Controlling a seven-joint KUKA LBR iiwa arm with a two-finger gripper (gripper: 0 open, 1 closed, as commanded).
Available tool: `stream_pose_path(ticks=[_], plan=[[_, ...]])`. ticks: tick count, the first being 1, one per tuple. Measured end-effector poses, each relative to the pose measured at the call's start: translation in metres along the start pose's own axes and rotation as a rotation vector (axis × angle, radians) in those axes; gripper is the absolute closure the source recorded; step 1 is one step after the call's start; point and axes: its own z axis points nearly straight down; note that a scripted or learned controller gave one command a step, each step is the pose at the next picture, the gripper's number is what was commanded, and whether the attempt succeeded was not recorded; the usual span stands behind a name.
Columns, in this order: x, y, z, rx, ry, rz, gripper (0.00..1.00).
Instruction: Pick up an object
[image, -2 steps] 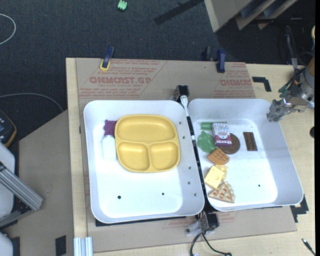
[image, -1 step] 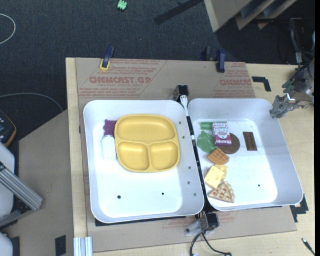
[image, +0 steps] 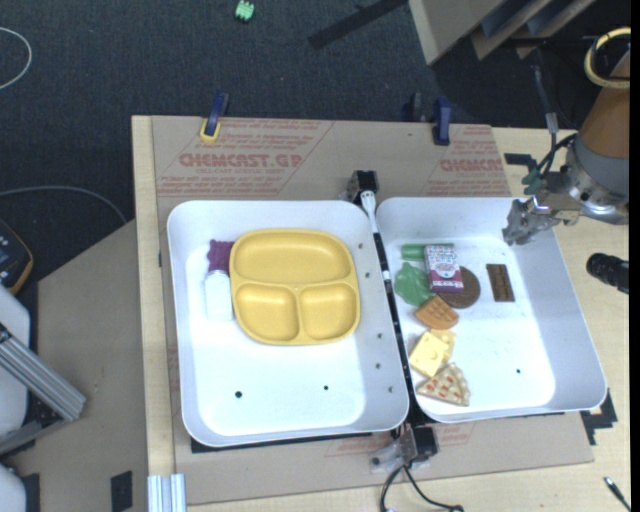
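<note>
Seemingly early for you: the gripper (image: 518, 228) hovers at the right bin's (image: 560, 330) far corner, finger state impossible to tell, the chocolate bar (image: 500, 282) and other toy foods unlifted.

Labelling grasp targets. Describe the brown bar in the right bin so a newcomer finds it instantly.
Look in the right bin, the one without the yellow tray. The toy food sits along its left side; the brown bar lies alone to their right, beyond the brown disc. It is the only dark, slim rectangle.
</note>
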Motion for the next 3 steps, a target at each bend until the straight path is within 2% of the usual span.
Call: stream_pose_path(ticks=[1, 3], plan=[[0.065, -0.004, 0.0, 0.0, 0.001, -0.002, 1.0], [0.171, -0.031, -0.01, 0.001, 0.001, -0.002, 1.0]])
